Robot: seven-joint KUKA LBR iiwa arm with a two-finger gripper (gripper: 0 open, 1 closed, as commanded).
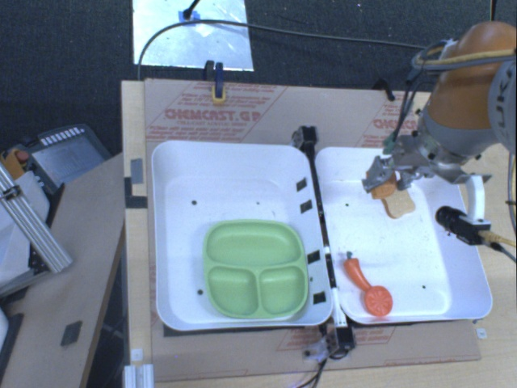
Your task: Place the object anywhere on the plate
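Observation:
A green plate [257, 267] with three compartments lies in the left bin [178, 176], toward its front. A tan, bread-slice-shaped piece [399, 204] lies in the right bin [460, 297], near its back. My gripper [380, 178] is low over that piece's upper left corner, right against it or touching it. An orange spoon-like toy [367, 288] rests at the front of the right bin, close to the divider.
A black clip rail [317, 217] runs between the two bins. A black cylindrical part [459, 223] sticks out at the right bin's right wall. Cables hang behind the arm at the back right.

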